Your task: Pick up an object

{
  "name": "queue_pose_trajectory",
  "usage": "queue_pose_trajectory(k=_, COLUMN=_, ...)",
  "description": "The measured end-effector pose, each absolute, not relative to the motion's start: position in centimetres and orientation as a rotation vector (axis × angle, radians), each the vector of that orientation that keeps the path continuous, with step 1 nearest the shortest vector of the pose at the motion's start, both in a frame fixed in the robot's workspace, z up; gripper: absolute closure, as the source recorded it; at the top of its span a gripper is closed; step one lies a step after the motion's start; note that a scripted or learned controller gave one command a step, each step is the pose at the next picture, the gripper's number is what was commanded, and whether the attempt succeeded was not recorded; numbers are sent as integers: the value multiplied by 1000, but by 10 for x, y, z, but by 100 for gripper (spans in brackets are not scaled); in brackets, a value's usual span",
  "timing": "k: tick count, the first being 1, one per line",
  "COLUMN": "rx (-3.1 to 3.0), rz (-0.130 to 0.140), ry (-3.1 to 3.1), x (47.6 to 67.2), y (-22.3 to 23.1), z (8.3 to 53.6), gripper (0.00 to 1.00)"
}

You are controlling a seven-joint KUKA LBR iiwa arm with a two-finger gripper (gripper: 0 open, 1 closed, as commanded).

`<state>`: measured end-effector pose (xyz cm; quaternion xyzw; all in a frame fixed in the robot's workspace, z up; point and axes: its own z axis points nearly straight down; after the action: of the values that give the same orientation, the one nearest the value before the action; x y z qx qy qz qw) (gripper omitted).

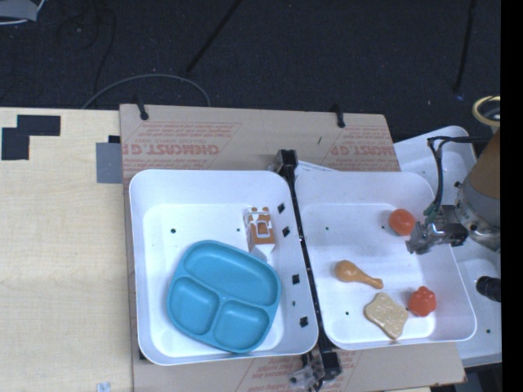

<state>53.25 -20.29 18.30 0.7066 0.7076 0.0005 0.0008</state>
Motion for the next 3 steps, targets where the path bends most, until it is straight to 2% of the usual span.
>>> queue_pose_trajectory(k=1, rx=2218, rz=1, ry=2222, x=539, y=-210, z=230, gripper=100)
queue_pose_trajectory(k=3, rx=2222, rz=-3, ry=2228, x=525, y=-113, z=211, gripper=100)
